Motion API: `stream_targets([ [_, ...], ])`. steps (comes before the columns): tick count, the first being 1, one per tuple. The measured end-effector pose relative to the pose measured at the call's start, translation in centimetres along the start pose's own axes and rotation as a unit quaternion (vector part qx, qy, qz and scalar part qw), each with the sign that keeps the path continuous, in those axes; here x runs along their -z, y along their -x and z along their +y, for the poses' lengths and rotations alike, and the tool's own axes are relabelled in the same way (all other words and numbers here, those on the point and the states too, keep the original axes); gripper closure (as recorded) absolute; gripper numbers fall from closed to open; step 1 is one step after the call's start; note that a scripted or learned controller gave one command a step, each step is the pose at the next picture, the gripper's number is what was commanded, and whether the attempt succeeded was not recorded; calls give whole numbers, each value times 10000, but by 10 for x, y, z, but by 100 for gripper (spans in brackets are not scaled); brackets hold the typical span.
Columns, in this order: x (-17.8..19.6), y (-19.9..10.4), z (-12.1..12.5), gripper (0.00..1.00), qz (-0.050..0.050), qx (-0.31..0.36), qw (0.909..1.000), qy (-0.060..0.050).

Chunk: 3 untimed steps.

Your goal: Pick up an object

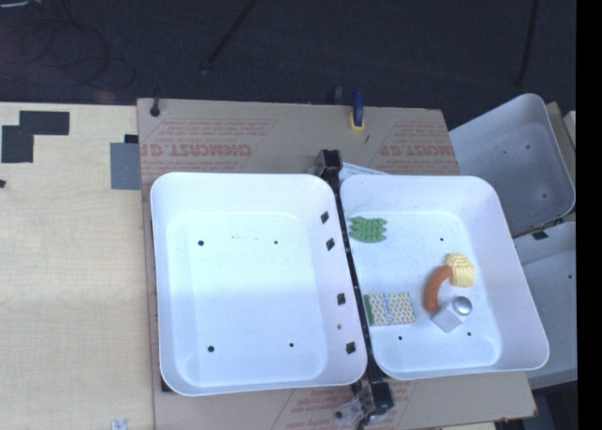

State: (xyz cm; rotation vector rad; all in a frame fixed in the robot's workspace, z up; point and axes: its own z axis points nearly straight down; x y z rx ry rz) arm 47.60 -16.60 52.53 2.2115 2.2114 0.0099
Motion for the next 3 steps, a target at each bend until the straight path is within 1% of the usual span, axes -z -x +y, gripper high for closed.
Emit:
stream_targets([
  [1,-143,6,-3,100,47,-1,9999,-152],
  [2,20,46,55,100,-13,13,10000,3],
  [3,13,12,10,100,34,6,10000,-86],
])
